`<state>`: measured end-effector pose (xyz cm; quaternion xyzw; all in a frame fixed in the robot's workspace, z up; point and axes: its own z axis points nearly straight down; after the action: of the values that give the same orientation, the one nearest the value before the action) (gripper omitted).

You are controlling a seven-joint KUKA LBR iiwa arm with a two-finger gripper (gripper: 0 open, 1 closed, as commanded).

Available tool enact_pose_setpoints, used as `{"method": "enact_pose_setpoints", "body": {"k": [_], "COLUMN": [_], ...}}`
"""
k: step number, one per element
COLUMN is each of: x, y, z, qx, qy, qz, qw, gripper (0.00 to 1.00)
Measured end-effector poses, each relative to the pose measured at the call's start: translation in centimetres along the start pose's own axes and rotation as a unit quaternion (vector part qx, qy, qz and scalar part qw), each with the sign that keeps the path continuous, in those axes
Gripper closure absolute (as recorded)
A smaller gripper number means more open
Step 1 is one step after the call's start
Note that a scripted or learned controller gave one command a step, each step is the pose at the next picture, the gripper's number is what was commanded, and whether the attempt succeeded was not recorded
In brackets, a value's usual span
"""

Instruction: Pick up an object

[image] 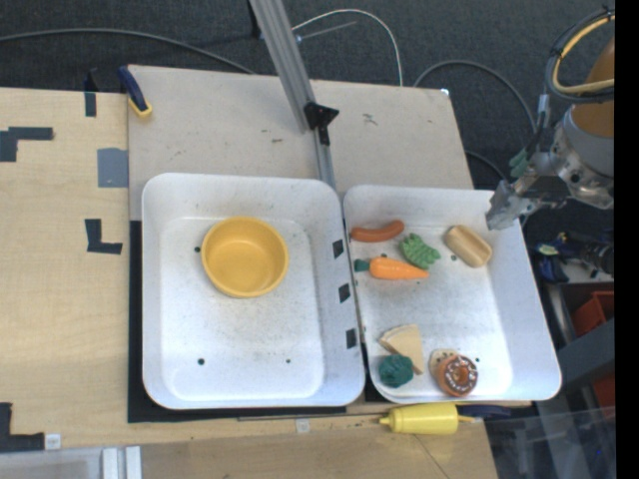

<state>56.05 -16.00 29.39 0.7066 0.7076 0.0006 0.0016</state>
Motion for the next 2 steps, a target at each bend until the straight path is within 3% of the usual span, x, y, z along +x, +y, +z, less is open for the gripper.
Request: {"method": "enact_pose_setpoints", "body": {"k": [2], "x": [10.5], "y": [1.1], "z": [0.9], "qx": [0.002], "qy": [0.001], "qz": [-0.003], "qw": [1.0], "gripper": [1.0]}}
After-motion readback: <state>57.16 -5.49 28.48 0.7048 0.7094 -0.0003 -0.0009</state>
